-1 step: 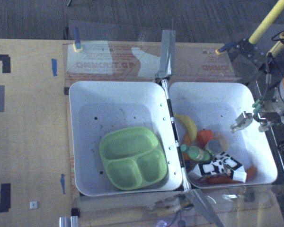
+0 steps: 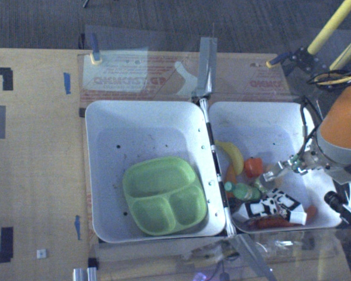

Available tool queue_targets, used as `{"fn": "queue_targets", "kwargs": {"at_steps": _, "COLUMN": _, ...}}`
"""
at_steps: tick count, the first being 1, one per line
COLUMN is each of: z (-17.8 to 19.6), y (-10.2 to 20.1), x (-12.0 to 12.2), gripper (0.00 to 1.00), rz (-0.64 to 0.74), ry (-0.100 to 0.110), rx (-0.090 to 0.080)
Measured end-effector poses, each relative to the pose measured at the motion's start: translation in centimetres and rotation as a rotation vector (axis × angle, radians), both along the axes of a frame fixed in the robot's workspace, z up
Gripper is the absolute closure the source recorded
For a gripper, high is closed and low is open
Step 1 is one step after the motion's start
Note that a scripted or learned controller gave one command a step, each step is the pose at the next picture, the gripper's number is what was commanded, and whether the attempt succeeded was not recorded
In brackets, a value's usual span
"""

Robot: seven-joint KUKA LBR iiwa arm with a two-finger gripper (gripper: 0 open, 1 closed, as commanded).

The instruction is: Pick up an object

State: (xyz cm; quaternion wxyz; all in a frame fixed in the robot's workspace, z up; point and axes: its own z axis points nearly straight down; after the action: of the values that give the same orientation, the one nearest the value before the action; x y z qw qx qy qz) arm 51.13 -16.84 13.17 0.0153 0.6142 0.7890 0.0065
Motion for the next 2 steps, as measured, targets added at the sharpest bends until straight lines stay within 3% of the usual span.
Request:
{"fn": "queue_targets", "kwargs": {"at_steps": 1, "z": -3.7, "y": 6.4, "x": 2.8, "gripper": 0.00, "rz": -0.140, "ry": 0.002, "rx": 0.006}}
{"fn": "queue_targets", "kwargs": {"at_steps": 2, "z": -2.7, "y": 6.1, "x": 2.9, "gripper": 1.00, "rz": -0.144, "ry": -0.001, "rx": 0.004}}
